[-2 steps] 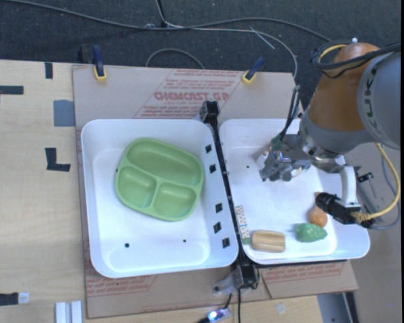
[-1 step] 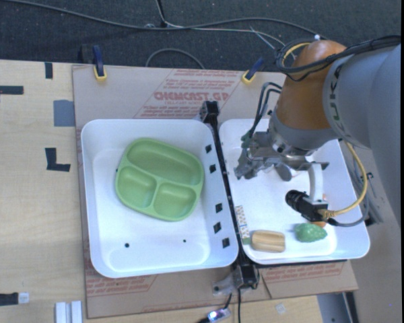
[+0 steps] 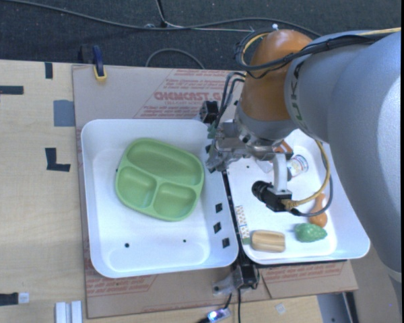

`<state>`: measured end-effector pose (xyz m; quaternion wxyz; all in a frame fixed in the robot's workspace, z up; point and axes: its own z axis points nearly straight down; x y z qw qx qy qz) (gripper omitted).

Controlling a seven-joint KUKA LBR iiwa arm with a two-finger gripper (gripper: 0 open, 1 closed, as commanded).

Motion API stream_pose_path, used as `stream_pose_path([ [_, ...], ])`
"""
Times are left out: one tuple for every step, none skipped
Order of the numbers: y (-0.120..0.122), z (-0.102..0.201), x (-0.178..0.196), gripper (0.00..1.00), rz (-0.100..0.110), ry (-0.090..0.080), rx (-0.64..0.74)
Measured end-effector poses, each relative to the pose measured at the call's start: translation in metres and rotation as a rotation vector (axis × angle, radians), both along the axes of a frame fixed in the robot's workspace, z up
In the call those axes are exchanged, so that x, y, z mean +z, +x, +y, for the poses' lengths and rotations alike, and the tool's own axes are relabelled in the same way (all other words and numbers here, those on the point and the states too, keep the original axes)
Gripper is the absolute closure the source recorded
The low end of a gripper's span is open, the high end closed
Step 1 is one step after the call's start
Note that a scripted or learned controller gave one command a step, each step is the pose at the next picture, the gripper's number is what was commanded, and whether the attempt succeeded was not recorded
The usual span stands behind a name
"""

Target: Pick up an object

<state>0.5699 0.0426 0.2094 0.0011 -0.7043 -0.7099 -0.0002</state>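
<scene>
Arm: the grey arm (image 3: 353, 93) with its orange band (image 3: 273, 73) hangs over the far half of the right bin (image 3: 340, 221).
Gripper: the gripper (image 3: 221, 151) sits low at the wall between the two bins, near the far end; how wide it stands, or whether it has anything, cannot be told from this angle.
Green plate: a pale green plate (image 3: 160, 179) with rounded corners and three compartments lies flat in the left bin (image 3: 155, 251), just beside the gripper.
Tan block: a short tan block (image 3: 267, 241) with rounded ends lies at the right bin's near edge.
Green lump: a small knobbly green lump (image 3: 310, 232) lies just right of the block.
Orange piece: an orange piece (image 3: 318, 219) lies just behind the lump, partly hidden.
</scene>
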Motion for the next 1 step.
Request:
stream_pose_path([
  [0.0117,0.0503,0.015,1.0,-0.001,0.0,-0.001],
])
